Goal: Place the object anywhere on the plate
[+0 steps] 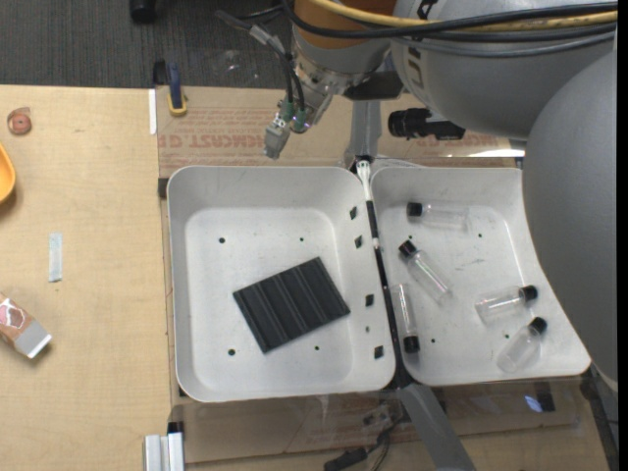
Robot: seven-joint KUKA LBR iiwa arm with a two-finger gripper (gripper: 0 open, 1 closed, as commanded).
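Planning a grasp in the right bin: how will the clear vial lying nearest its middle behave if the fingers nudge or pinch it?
The clear vial lies on its side and looks cylindrical, so a nudge would probably roll it across the right bin. Its transparent, smooth-looking wall may slip in a pinch. It looks empty, so likely light.

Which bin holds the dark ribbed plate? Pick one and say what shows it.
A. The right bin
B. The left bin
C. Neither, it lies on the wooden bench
B: the dark ribbed plate lies tilted on the floor of the left bin, while the right bin holds clear vials with black caps.
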